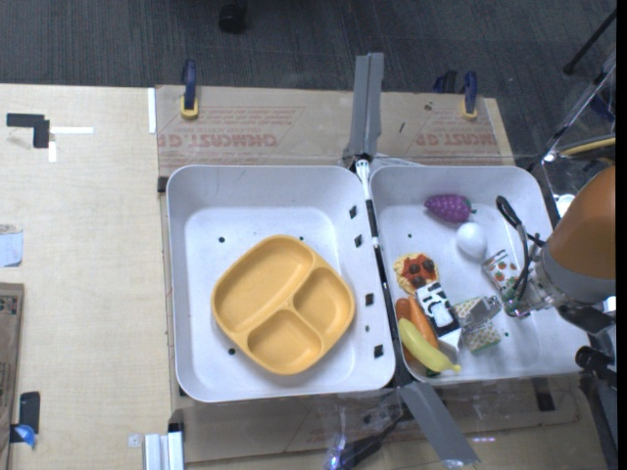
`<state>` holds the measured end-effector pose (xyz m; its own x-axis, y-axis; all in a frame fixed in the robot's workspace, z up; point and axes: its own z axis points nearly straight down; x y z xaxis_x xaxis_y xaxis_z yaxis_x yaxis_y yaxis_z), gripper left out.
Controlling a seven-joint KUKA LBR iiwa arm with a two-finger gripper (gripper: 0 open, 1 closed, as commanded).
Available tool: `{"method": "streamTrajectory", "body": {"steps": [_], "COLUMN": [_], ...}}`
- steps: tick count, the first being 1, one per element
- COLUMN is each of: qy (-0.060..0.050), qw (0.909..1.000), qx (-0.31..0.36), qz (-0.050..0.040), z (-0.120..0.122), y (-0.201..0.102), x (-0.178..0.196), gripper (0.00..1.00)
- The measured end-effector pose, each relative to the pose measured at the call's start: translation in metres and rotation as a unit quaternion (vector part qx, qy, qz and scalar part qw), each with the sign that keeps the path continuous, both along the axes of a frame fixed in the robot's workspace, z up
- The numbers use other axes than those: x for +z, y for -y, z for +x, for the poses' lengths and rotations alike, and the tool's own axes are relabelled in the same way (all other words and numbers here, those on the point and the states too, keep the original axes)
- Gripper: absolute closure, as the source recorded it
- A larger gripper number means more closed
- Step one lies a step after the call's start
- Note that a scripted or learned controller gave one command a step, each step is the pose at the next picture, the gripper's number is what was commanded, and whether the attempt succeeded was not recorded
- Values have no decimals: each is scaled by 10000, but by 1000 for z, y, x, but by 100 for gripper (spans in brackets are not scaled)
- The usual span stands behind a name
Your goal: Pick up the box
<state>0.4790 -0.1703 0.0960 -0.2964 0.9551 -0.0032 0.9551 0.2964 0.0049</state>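
You'll find the small patterned box [501, 269] resting in the right bin [534, 189], nr its right wall, just beside the white ball [471, 240]. Gripper [517, 305] sits close by; finger state: can't tell. Box not lifted, so pick's outstanding.

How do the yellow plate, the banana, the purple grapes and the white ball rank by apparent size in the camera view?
1. yellow plate
2. banana
3. purple grapes
4. white ball
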Motion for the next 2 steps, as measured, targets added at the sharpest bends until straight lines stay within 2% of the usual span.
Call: {"method": "streamTrajectory", "body": {"steps": [1,2], "qy": [10,6], "qw": [10000,10000], "qx": [-2,-1], "qz": [12,14], "z": [1,1], "y": [-2,-2], "x": [9,9], "gripper": [100,0]}}
